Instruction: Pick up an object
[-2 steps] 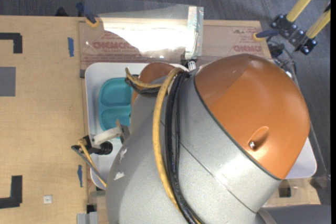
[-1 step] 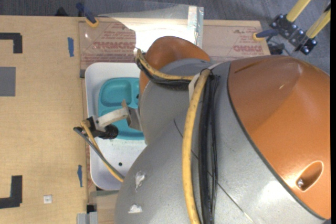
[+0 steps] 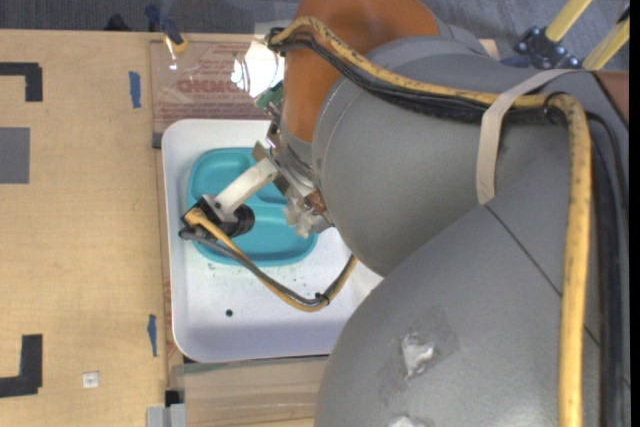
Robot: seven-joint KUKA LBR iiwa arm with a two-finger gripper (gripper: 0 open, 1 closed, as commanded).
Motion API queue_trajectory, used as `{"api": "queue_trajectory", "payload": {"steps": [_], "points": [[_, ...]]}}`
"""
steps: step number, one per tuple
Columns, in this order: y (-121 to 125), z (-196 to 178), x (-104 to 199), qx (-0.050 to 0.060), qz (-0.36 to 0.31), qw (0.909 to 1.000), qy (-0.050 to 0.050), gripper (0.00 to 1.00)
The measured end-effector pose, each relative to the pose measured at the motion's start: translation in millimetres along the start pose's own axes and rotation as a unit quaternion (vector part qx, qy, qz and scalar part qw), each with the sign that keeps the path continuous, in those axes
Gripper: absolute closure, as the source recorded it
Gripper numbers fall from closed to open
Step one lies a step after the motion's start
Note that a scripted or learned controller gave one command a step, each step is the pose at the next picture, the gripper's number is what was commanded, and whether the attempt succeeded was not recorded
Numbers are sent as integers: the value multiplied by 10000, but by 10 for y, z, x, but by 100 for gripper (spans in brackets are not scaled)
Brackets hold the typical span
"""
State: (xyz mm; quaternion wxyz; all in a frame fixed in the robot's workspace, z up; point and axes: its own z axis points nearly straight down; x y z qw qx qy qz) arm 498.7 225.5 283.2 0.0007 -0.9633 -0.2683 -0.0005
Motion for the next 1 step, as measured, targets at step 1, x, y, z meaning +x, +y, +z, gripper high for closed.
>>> {"api": "queue_trajectory", "payload": {"steps": [1], "points": [[-92,554,-177,-6,1211,9926,-22,100]]}}
